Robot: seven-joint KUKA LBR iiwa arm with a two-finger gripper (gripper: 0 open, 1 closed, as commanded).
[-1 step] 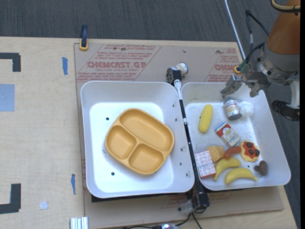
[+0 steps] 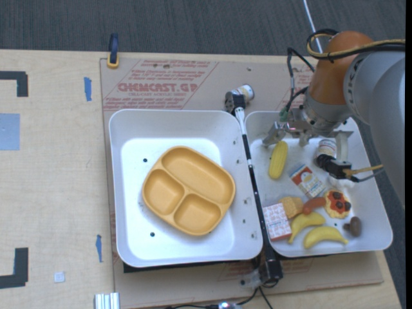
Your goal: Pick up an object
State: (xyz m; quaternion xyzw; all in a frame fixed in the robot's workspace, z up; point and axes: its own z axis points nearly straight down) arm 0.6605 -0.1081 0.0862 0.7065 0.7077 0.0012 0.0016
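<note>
My gripper [image 2: 288, 134] hovers low at the back of the right bin [image 2: 380, 237], open, with nothing between its fingers. Just below it lies a yellow corn cob [image 2: 278, 159], its top end near the left fingertip. Further forward are a small printed box [image 2: 308, 181], a red checkered box [image 2: 277, 221], two bananas [image 2: 315, 230], a red sausage [image 2: 314, 205], a pizza slice [image 2: 338, 203] and a small brown piece [image 2: 352, 224].
The left bin [image 2: 129, 172] holds a yellow divided plate [image 2: 188, 190]. A dark ridge where the bins meet [image 2: 251, 172] runs close to the corn's left. The grey arm [image 2: 380, 89] with its orange band covers the right bin's back right corner.
</note>
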